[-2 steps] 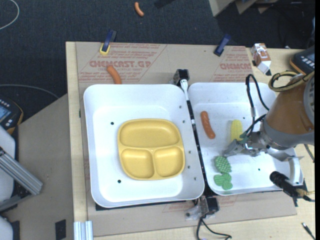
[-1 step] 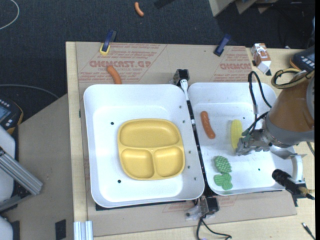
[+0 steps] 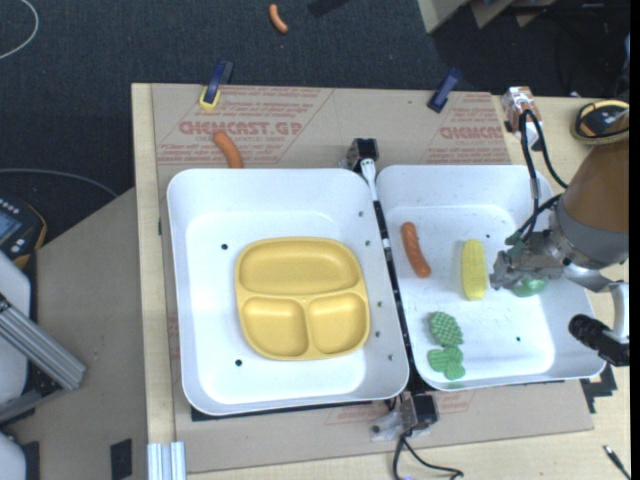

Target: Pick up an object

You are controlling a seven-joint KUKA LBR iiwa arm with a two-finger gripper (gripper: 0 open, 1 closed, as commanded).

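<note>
Gripper (image 3: 520, 273) sits low in the right bin (image 3: 400, 193), just right of the yellow corn cob (image 3: 473, 269). Something green shows under it, but I can't tell whether it grasps it. An orange sausage (image 3: 415, 249) lies left of the corn, and two green pieces (image 3: 446, 345) rest near the front wall. The left bin (image 3: 195, 268) carries a yellow divided plate (image 3: 301, 298).

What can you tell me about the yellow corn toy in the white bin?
The yellow corn cob toy looks like bumpy plastic, short and stubby. It lies flat on the floor of the right white bin, lengthwise up and down the picture. An orange sausage toy lies apart on its left; the gripper sits close on its right.
</note>
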